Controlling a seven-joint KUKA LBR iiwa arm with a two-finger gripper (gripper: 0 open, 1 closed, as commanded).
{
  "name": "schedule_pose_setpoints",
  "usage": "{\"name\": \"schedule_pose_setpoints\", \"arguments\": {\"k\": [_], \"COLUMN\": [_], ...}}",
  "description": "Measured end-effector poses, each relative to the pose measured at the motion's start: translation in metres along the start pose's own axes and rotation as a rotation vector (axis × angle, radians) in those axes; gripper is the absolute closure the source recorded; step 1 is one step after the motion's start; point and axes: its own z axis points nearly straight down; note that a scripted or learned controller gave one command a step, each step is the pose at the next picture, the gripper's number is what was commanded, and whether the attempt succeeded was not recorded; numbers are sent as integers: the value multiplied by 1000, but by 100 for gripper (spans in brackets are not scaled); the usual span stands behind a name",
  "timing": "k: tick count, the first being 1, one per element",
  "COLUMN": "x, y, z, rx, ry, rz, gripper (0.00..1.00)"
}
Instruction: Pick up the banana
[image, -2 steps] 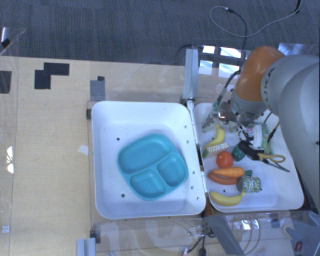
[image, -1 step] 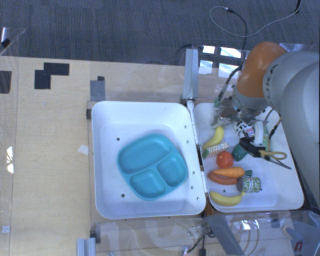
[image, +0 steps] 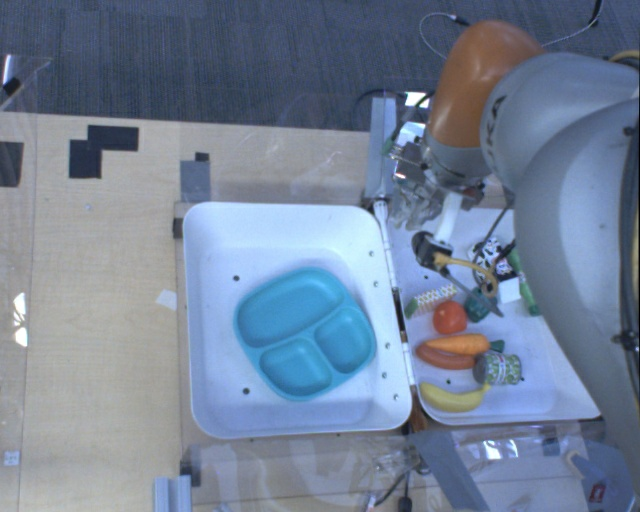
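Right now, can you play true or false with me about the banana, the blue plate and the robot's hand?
1. The banana lies in the right bin. True.
2. The blue plate sits in the same bin as the banana. False: it is in the left bin, alone.
3. The gripper is over the far end of the right bin, away from the banana. True.
4. The banana is red. False: it is yellow; the tomato is red.
5. The carrot lies between the tomato and the banana. True.
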Motion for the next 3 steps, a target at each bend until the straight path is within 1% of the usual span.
{"name": "schedule_pose_setpoints", "arguments": {"k": [1, 2, 3], "x": [0, 10, 108], "y": [0, -91, -187], "z": [0, -14, 63], "rx": [0, 2, 5], "ry": [0, 1, 0], "rz": [0, -9, -173], "gripper": [0, 0, 0]}}
